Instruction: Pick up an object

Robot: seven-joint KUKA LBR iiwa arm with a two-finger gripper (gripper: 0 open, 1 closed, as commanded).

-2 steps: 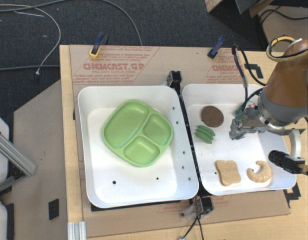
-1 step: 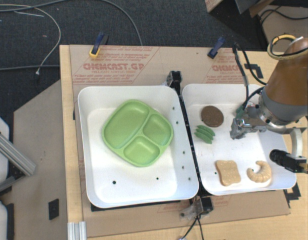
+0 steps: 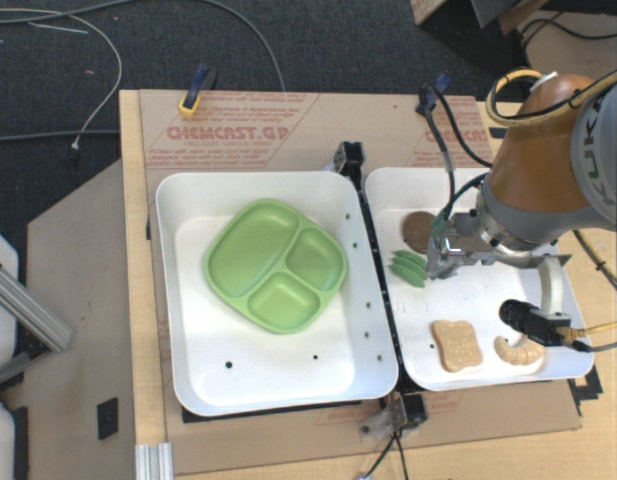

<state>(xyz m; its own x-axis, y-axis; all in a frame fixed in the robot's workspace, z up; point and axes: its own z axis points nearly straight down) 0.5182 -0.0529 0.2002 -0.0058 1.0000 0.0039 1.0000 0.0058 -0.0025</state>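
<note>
Seemingly green item (image 3: pixel 409 266) just left of claw (image 3: pixel 446 258).

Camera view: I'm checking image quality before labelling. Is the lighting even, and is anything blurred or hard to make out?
In the camera view, light is soft and even, with faint shadows and no strong glare on the left bin. The green plate and toast look sharp. The gripper is dark and cluttered, so its detail is hard to read, as is the brown thing partly behind it.

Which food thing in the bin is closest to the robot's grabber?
The green leafy piece, right beside the gripper. The toast and the curled shrimp-like piece lie farther toward the bin's front edge.
</note>
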